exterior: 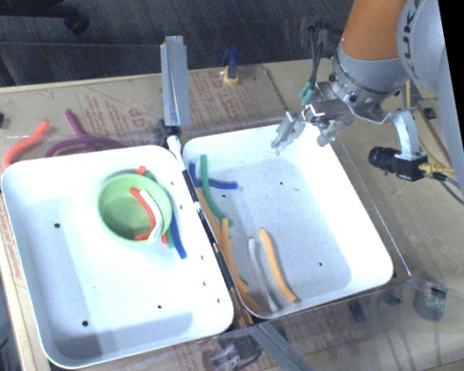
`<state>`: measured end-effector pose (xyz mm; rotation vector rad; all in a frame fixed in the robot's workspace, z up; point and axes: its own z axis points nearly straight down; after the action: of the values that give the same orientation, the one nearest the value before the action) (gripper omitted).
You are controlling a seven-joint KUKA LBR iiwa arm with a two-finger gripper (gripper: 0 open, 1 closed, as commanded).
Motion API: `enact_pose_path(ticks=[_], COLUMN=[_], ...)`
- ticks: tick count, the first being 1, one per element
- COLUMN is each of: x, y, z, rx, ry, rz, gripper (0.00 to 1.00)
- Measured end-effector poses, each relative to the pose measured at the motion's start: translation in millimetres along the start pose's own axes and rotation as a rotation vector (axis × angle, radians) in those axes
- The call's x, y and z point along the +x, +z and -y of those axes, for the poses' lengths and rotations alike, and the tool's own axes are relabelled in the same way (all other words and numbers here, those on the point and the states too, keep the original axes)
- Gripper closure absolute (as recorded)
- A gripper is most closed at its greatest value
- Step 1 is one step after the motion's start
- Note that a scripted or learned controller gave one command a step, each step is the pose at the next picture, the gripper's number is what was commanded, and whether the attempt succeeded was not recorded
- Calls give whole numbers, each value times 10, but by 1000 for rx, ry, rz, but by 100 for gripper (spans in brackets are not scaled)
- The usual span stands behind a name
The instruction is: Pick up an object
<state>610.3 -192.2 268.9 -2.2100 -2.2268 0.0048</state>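
Sticks (253, 256) in orange, white, green and blue, thin and slightly bent, lie loose along the left side of the right bin (361, 237), likely slid against its wall. Over that bin's far right corner hovers the end effector (303, 126), fingers spread and holding nothing, well apart from them.
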Motion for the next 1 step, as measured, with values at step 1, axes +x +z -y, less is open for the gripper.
enact_pose_path(ticks=[1], x=[184], y=[1075], z=[758], rx=[2], ry=[58], rz=[0], gripper=[0])
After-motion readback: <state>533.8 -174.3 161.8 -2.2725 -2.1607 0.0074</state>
